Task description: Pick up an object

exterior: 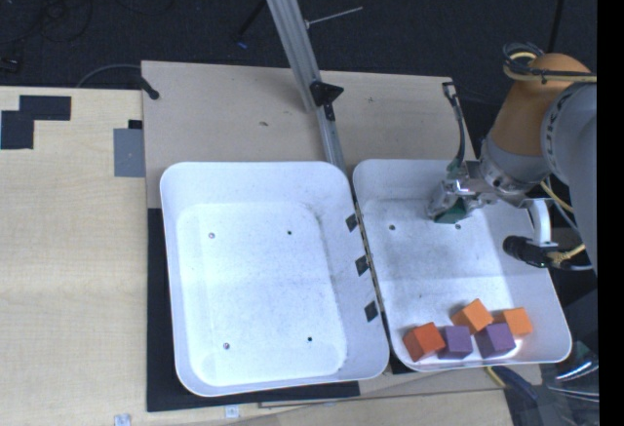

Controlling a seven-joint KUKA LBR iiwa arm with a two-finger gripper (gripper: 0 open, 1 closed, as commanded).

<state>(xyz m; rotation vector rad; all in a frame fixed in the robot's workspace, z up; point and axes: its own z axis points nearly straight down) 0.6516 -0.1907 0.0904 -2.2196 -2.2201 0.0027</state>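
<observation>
Bench [234, 117]: tan board top, seen from above at a slant.
Black mat [156, 317]: lay on the bench under the bins, showing at their 9 and 6 o'clock edges.
Left bin [180, 185]: shallow, white, sat on the mat.
Right bin [390, 182]: shallow, white, at 3 o'clock of the left bin, rims touching.
Aluminium rail [292, 34]: slanted from the bench's 12 o'clock edge down to the seam between the bins.

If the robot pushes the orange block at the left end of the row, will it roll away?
Probably not. The orange block looks like a cube with flat faces, so it should slide, not roll. It looks small, so likely light. It sits beside a purple block, so a push rightward may shove that too.
</observation>
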